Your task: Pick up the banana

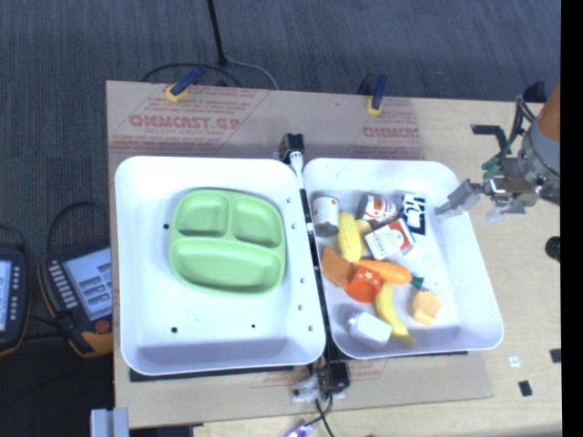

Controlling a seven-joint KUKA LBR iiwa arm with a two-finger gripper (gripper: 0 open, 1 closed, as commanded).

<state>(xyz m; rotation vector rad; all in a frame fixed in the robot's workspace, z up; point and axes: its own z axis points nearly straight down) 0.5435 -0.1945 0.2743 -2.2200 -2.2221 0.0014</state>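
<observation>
Banana [393,312] low in right bin [474,271], well left of and below pincer [474,198]; long axis diagonal, upper-left to lower-right. Pincer at bin's right rim; open or closed: cannot tell.

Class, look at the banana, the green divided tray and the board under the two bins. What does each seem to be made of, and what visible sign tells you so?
Banana: probably moulded plastic, a toy; even yellow, smooth, no bruising.
Green divided tray: likely plastic; uniform matte light green, rounded moulded compartments.
Board: looks like corrugated cardboard; brown, flat, with red printed lettering, held by clamps at its far edge.
</observation>
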